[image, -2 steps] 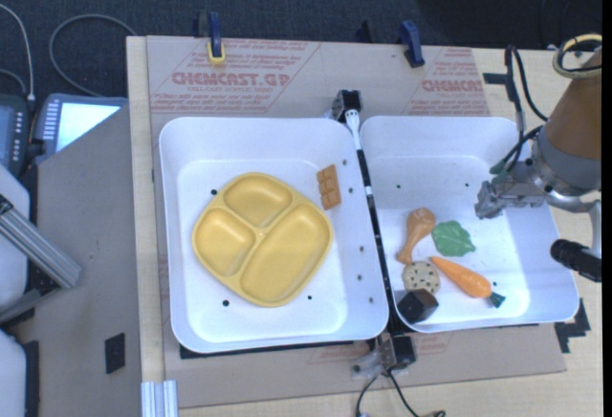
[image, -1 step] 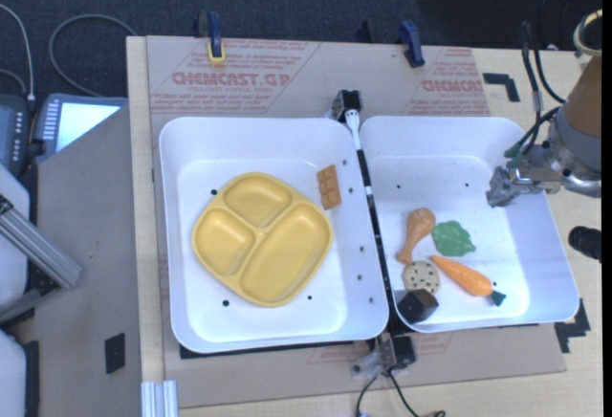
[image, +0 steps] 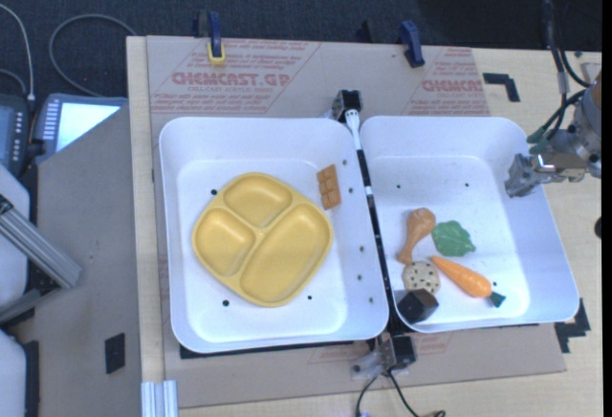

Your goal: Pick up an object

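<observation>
The claw [image: 524,178] is hanging at the right rim of the right bin [image: 545,214], well apart from the toys, and I cannot tell how it is set; nothing is showing in its grip. The likely targets are sitting clustered near that bin's front: a tan toy drumstick [image: 417,230], a green leafy piece [image: 453,238], an orange toy carrot [image: 463,277], a speckled cookie [image: 420,276] and a small black block [image: 417,306]. All are looking like light, stiff, smooth plastic, probably slippery. The carrot is offering a narrow body to pinch across its middle. In the left bin [image: 177,214] a yellow divided plate [image: 262,251] is lying beside a small brown waffle piece [image: 329,186]
</observation>
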